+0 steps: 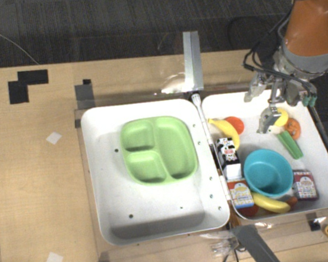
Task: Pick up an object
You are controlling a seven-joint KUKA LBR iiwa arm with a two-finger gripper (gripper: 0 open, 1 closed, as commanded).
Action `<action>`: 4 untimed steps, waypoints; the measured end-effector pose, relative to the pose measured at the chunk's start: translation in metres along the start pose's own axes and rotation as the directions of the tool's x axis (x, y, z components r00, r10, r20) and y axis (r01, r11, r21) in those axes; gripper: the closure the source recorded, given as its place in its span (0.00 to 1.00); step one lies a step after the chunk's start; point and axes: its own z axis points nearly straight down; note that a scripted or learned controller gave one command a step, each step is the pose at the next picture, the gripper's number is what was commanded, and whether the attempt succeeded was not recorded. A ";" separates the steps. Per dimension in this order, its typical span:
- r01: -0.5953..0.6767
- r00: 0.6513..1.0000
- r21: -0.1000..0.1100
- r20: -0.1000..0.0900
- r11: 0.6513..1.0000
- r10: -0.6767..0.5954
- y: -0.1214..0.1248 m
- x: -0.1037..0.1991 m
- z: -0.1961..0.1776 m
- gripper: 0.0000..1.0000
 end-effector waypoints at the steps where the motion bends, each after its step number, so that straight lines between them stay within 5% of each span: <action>1: -0.077 0.997 -0.001 -0.010 0.997 0.077 0.008 -0.020 0.112 0.00; 2: -0.145 0.989 0.000 0.026 0.989 0.145 0.006 -0.018 0.129 0.00; 3: -0.200 0.979 -0.001 0.036 0.980 0.199 0.005 -0.033 0.136 0.00; 4: -0.315 0.949 0.007 0.013 0.949 0.315 -0.001 0.008 0.156 0.00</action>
